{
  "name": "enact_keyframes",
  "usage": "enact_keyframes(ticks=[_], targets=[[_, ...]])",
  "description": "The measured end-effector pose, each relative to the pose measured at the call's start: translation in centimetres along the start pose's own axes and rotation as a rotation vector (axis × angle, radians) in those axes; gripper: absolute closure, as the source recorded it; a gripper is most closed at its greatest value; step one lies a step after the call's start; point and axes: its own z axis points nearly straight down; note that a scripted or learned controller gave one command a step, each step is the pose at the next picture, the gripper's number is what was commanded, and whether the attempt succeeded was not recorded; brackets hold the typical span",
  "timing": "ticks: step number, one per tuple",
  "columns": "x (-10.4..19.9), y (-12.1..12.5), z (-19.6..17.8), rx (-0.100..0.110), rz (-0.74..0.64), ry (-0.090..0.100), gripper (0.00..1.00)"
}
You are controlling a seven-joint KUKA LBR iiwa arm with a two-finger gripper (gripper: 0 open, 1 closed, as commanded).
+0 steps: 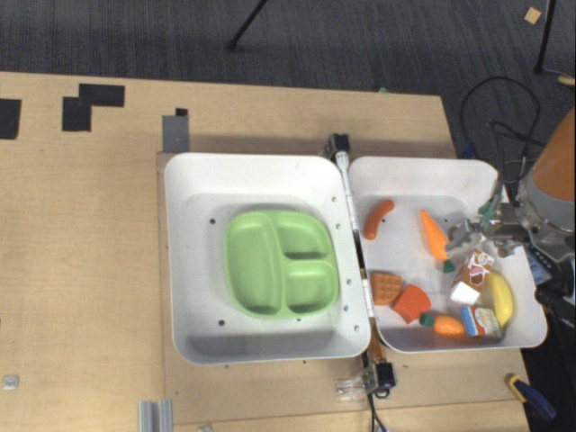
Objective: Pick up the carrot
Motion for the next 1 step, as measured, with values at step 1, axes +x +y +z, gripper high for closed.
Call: enact_keyframes(ticks=[1], targets=[[2.42, 3.87, 11.84, -0.003, -0.053, 0.000, 0.00]])
